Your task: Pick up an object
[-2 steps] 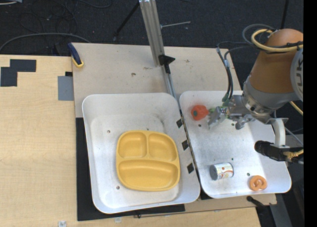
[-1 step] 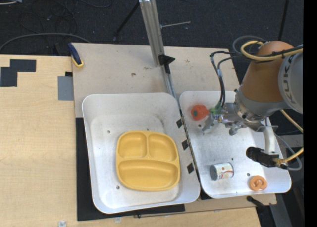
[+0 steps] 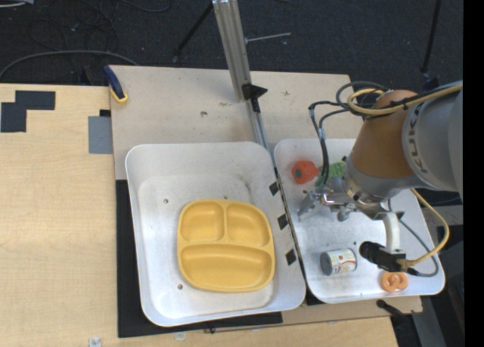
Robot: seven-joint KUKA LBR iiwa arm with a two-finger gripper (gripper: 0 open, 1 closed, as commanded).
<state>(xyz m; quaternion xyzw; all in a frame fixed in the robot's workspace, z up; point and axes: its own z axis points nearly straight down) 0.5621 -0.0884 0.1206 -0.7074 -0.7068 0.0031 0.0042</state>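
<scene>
I see the tool (image 3: 327,200) low in the right bin (image 3: 423,286) beside the red-orange object (image 3: 304,171), though I cannot tell its opening, so a misjudged descent could nudge that object against the wall.

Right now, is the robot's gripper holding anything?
Gripper: low over the right bin, near the orange-red ball; whether it is open, shut or holding anything cannot be told.

Yellow divided tray (image 3: 224,244) in left bin (image 3: 151,187). Orange ball (image 3: 304,171), small can (image 3: 337,261), orange ring (image 3: 392,281) in right bin (image 3: 318,285). Pincer (image 3: 327,200) low beside ball.
</scene>
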